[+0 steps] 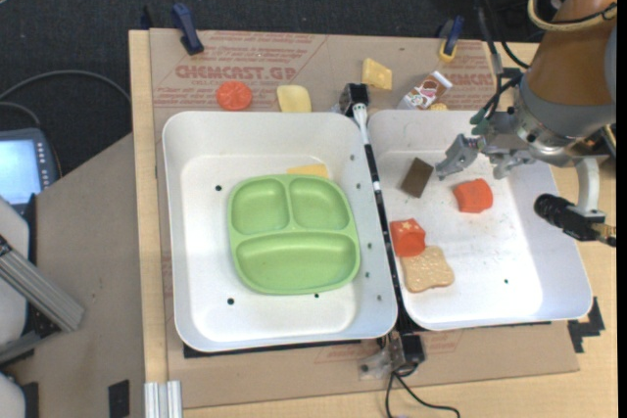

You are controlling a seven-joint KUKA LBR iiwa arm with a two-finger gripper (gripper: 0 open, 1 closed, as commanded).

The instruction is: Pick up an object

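1. Hovering over the top part of the right bin [549, 294], the claw [487, 157] hangs from the grey arm that reaches in from three o'clock; its fingers look spread apart, with nothing between them.
2. No single object is named, so my guess for the pick is the orange-red block [474, 196], the nearest piece. It lies just past the claw toward five o'clock, close by but apart from it.
3. That offset is what the coming move turns on: a small shift toward five o'clock, then straight down, would put the fingers either side of the block.
4. The block looks roughly as wide as it is long, so I see no long axis to line up with.
5. A small brown piece [417, 177] lies at the claw's nine o'clock, a little farther off.
6. A red cube [408, 236] sits toward seven o'clock, touching or nearly touching the toast-like slice [427, 269] below it; crowding makes those harder picks.
7. The left bin [186, 240] holds a green divided plate [292, 234], well apart from the claw at about eight o'clock.
8. A few small things lie on the table [147, 210] beyond the bins, at twelve o'clock.
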